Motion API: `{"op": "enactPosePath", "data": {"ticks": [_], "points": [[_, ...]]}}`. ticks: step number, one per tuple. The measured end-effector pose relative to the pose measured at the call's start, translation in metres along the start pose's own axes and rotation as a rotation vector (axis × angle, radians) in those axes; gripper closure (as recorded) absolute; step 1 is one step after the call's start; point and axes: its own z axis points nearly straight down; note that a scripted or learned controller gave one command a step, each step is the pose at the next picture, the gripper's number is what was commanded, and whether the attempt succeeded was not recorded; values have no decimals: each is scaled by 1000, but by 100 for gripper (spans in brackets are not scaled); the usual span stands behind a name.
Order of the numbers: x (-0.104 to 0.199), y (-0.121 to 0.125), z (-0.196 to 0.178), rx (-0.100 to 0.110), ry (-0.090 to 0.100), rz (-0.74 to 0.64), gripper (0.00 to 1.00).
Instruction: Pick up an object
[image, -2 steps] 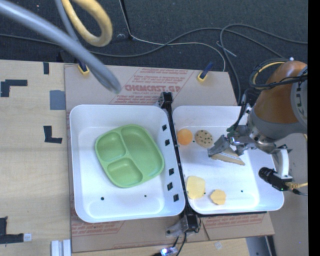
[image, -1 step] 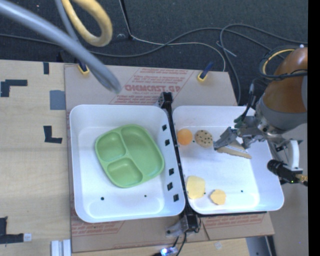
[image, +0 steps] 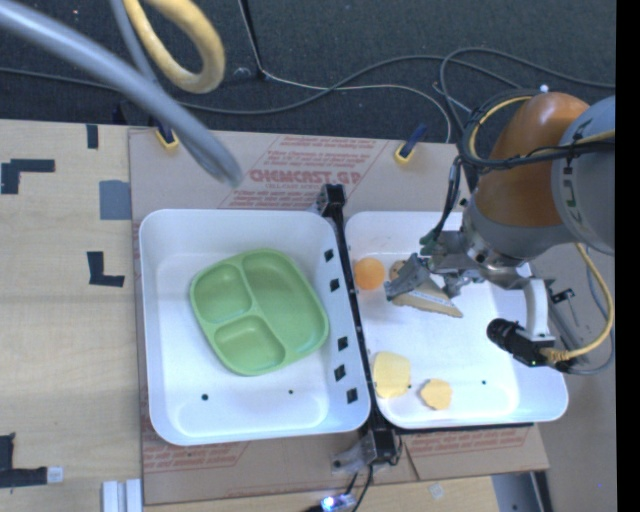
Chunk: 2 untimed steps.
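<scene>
My gripper hangs low over the upper left part of the right bin, below the arm's orange band. A tan, elongated piece lies just under and to the right of it, partly covered by the gripper. A small orange round object sits just left of the gripper, near the divider. Two yellow pieces lie at the bin's front: a larger pale one and a smaller orange-yellow one.
The left bin holds a green divided plate. A black clip strip runs along the wall between the bins. A grey hose and a yellow loop hang over the back left. Cables trail at the right by a black connector.
</scene>
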Motion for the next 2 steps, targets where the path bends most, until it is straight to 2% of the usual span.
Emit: {"op": "enactPosePath", "data": {"ticks": [2], "points": [[113,-19,0,1,0,0,100]]}}
